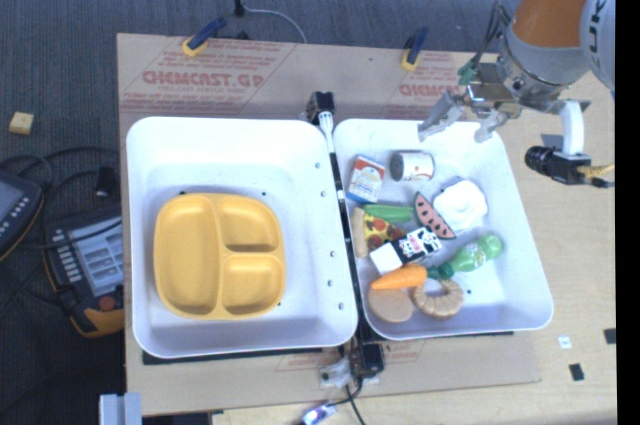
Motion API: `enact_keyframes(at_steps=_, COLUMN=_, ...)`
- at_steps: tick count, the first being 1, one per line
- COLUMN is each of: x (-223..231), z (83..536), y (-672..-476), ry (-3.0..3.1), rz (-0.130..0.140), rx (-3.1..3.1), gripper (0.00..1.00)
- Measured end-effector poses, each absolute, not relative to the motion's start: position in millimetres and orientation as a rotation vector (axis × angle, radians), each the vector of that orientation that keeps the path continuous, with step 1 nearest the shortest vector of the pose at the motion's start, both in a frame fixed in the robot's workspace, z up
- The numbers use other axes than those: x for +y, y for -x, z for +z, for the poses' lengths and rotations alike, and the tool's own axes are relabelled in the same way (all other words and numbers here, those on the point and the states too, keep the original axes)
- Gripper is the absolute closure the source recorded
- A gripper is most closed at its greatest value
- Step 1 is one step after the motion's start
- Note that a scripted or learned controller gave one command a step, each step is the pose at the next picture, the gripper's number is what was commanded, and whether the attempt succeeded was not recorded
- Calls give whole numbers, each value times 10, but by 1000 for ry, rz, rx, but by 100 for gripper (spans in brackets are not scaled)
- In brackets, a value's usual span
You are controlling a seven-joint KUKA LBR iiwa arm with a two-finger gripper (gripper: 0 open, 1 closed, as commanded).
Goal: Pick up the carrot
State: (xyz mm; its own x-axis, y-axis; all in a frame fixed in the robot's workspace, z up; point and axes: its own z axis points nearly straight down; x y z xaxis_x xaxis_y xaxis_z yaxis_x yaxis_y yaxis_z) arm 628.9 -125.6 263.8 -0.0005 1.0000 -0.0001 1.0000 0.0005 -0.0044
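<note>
The orange carrot (398, 279) lies near the front of the right bin (520, 213), resting among other toy foods, just above a tan cookie. My gripper (462, 121) hangs over the bin's far right corner, well behind the carrot. Its two fingers stand spread apart, with nothing between them.
Around the carrot lie a pretzel ring (441, 297), a green vegetable (472, 256), a watermelon slice (431, 214), a white lump (461, 203), a can (411, 165) and a small carton (365, 178). The left bin (150, 153) holds a yellow divided plate (218, 253).
</note>
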Motion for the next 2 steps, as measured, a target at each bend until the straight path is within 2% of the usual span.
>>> enact_keyframes(at_steps=1, x=-1005, z=1657, y=-5785, ry=2120, rz=6, rx=-2310, gripper=0)
enact_keyframes(at_steps=2, x=-1073, z=981, y=-5337, ry=2124, rz=1, rx=-2317, gripper=0)
